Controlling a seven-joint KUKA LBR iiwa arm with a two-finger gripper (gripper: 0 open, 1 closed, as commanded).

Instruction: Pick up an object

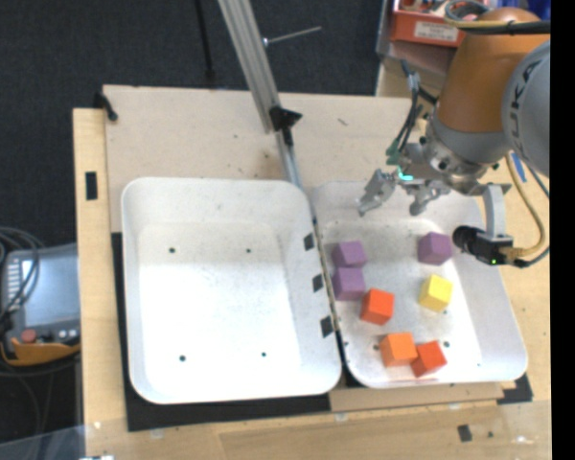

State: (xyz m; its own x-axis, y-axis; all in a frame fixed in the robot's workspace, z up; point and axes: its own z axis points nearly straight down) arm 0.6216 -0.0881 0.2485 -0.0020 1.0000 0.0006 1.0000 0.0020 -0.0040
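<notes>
My gripper point(395, 202) hangs over the far end of the right bin point(503, 329), its fingers open with nothing between them. Several small cubes lie in that bin, nearer the camera than the gripper. Two purple cubes point(349, 254) point(349, 283) sit by the bin's left wall, one against the other. A third purple cube point(434, 248) lies to the right, below the wrist. A yellow cube point(436, 292) and an orange cube point(378, 306) occupy the middle. Another orange cube point(397, 349) touches a red-orange cube point(428, 357) near the front rim.
The left bin point(134, 257) stands beside the right one, sharing a divider edge. A slanted metal rail point(254, 56) rises from the bench behind the bins. A black cable fitting point(479, 242) hangs off the wrist near the right purple cube.
</notes>
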